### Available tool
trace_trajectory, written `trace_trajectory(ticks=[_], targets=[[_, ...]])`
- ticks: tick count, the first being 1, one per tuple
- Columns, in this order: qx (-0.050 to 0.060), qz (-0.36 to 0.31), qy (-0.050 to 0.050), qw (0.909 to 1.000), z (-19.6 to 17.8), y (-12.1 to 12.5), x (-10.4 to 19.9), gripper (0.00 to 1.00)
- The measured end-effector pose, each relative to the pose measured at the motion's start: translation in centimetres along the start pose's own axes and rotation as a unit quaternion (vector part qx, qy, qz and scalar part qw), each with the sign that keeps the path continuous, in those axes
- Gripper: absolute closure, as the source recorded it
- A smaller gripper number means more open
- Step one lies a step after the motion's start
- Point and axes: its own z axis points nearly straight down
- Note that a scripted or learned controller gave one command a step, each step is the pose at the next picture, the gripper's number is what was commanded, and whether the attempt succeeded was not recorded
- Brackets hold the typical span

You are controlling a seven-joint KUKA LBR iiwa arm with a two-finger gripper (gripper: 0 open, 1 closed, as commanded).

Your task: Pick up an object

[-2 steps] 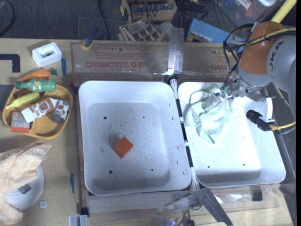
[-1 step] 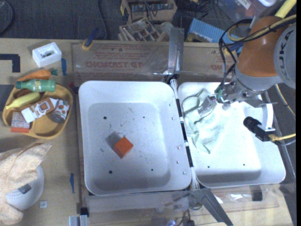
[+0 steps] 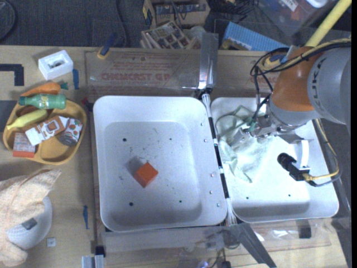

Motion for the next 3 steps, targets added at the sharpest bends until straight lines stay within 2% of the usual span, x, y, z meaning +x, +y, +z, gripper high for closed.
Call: trace_trajectory(ticks=[1, 2, 3], targets=[[0.001, -0.014, 0.000, 0.9999, -2.0, 6.0, -1.0, 0.00], [0.001, -0.018, 0.001, 0.9998, -4.6, -1.8, -4.9, 0.00], [0.000, -0.032, 0.000, 0.9995, -0.6, 4.0, -7.5, 0.00]])
